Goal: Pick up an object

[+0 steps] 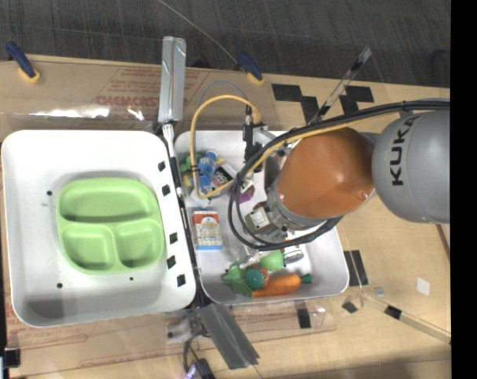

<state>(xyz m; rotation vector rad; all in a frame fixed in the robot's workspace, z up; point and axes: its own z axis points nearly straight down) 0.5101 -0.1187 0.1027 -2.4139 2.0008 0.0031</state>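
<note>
The arm's orange band and grey wrist hang over the right bin and hide the gripper beneath them. In that bin, a small red and white box lies flat near the left wall. A blue and yellow toy sits at the bin's far left corner. A green toy and an orange carrot-like toy lie along the near wall, just below the arm.
The left bin holds a green divided tray. A metal divider bar runs between the bins. Black and yellow cables loop over the right bin's far side.
</note>
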